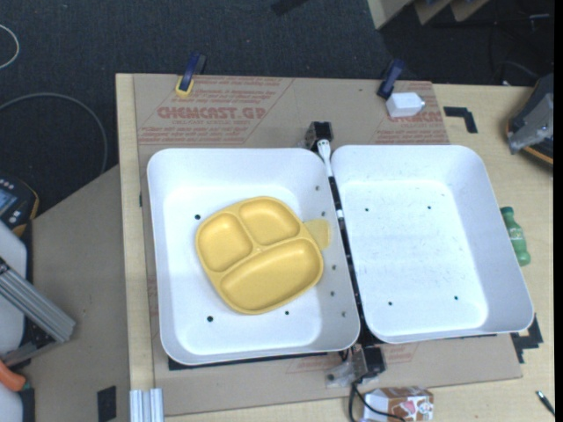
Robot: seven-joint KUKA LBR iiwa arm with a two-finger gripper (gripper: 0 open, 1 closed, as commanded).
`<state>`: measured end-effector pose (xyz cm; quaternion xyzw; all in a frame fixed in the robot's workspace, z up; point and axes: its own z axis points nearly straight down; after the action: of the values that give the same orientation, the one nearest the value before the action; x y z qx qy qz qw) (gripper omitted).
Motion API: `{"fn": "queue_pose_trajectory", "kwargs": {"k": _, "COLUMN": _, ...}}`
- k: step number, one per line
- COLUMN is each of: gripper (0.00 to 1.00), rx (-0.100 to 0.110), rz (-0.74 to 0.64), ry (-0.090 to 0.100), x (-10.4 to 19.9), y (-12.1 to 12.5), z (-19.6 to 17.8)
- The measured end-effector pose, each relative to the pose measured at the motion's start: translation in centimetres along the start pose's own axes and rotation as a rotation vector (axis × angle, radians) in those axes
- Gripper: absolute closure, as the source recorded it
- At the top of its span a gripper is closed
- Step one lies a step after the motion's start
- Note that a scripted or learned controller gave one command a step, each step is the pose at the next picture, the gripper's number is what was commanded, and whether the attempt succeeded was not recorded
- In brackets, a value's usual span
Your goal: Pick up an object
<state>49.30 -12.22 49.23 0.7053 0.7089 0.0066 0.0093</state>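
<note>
Bins (176, 323) — two; one yellow plate (259, 254)

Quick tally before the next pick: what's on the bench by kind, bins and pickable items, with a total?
White bins: 2, the left bin and the right bin
Yellow divided plates: 1, the yellow plate lying in the left bin
Total: 3
</note>
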Motion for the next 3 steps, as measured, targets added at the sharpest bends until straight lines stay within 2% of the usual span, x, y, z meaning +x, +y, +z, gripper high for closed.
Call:
{"fn": "queue_pose_trajectory", "kwargs": {"k": 1, "gripper": 0.0, "rx": 0.012, "rz": -0.001, "ry": 0.003, "x": 4.2, "y": -1.2, "z": -4.7}}
{"fn": "queue_pose_trajectory", "kwargs": {"k": 2, "gripper": 1.0, "rx": 0.015, "rz": 0.003, "ry": 0.001, "x": 4.0, "y": -1.1, "z": -5.5}}
{"fn": "queue_pose_trajectory", "kwargs": {"k": 3, "gripper": 1.0, "rx": 0.036, "rz": 0.006, "ry": 0.006, "x": 4.8, "y": -1.6, "z": 6.9}}
